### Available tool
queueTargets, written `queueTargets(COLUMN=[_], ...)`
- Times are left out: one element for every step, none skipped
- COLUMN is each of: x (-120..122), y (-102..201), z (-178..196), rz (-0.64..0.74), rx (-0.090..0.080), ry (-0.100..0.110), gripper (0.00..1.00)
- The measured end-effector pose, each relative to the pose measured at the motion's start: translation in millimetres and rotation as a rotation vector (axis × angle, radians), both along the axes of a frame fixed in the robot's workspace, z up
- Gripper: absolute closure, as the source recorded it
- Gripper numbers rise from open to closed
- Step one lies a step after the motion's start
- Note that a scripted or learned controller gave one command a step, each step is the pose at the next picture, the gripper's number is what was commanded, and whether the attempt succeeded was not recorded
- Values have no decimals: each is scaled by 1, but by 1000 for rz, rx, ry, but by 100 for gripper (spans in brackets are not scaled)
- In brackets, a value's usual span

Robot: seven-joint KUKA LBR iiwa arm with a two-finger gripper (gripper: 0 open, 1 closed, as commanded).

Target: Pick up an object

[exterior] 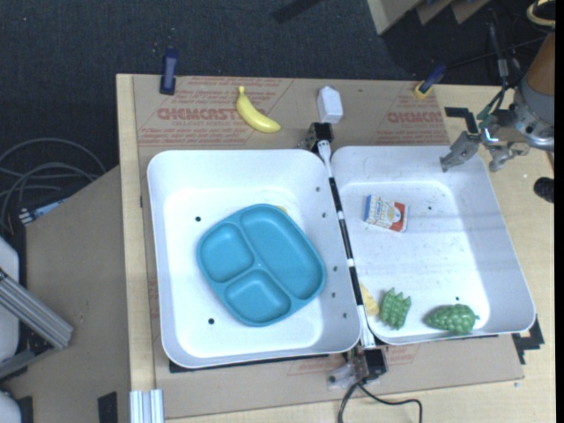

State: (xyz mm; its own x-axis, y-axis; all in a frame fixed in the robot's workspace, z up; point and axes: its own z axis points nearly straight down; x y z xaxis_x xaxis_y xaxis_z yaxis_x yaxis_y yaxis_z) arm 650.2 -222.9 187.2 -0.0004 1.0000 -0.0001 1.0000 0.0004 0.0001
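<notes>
The right bin [493, 236] holds three small pickable things: a box-like packet [386, 212] mid-bin — light, stiff, best gripped across its flat sides — and two knobbly green toys [452, 318] near the front wall. The pincer [476, 144] hangs empty, fingers apart, at the far rim.
</notes>
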Motion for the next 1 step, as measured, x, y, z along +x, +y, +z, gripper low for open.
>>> queueTargets(x=[-50], y=[83], z=[-95], rz=[1], rx=[1], ry=[-2], gripper=[0])
